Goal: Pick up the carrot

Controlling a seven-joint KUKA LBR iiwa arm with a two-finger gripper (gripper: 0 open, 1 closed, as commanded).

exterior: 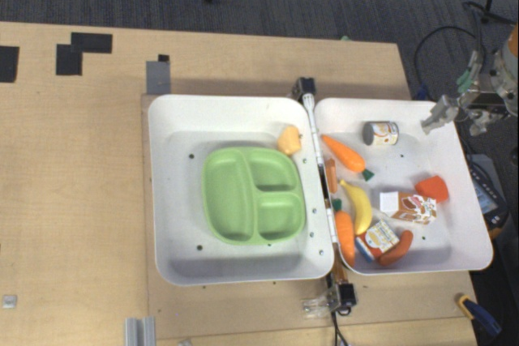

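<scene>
The carrot (343,153) is orange with a small green tip and lies slanted near the left wall of the right bin (454,166). My gripper (434,118) hovers over that bin's far right rim, well to the right of the carrot and apart from it. Between the two lies a small grey can (380,133). Nothing shows in the gripper.
The right bin also holds a banana (358,205), a second orange vegetable (345,232), a red-orange piece (432,188), a carton (414,209), a white card (388,201) and a sausage (395,249). A green divided plate (253,195) and a yellow piece (289,140) lie in the left bin (174,174).
</scene>
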